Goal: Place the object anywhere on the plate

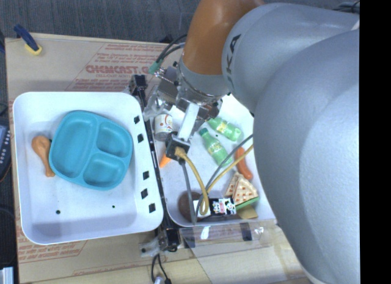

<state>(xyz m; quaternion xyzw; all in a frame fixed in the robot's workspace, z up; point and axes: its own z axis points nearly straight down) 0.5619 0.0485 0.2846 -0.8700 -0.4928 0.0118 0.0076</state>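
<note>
A blue plate [91, 149] with three compartments lies in the left bin [36, 215]. A tan toy drumstick [43, 152] rests on the bin floor, touching the plate's left edge. My gripper [160, 113] hangs over the near-left part of the right bin [177, 218], close to the wall between the bins. The orange band and wrist hide most of it. Just below it sits a small white and red can [162, 125]; whether the can is touched is unclear.
In the right bin lie two green bottles [215, 145], an orange carrot [244, 165], a pizza slice [239, 191], a black and white carton [222, 207] and a brown round piece [186, 203]. Cables [197, 182] trail from the wrist across that bin.
</note>
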